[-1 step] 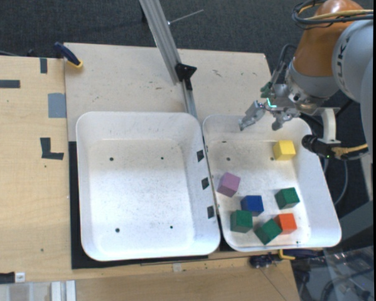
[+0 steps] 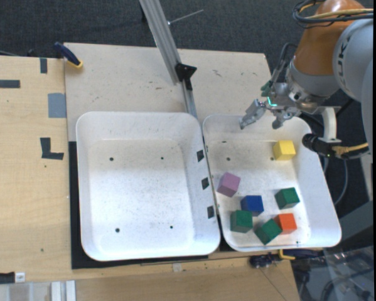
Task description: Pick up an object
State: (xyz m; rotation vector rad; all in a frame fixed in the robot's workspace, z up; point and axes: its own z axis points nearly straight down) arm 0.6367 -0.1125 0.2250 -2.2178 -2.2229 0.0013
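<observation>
My gripper (image 2: 263, 119) hangs over the far edge of the right bin (image 2: 319, 187), its two fingers spread apart with nothing between them. A yellow cube (image 2: 284, 149) lies just below and to the right of it. Nearer the front of that bin sit a pink cube (image 2: 229, 184), a blue cube (image 2: 252, 204), an orange cube (image 2: 287, 222) and three green cubes (image 2: 287, 197) (image 2: 241, 221) (image 2: 268, 231).
The left bin (image 2: 137, 187) stands beside the right one, with small clips along the shared rim. A slanted metal rail (image 2: 166, 36) crosses the bench behind the bins. A blue and yellow tool (image 2: 68, 54) lies at the far left.
</observation>
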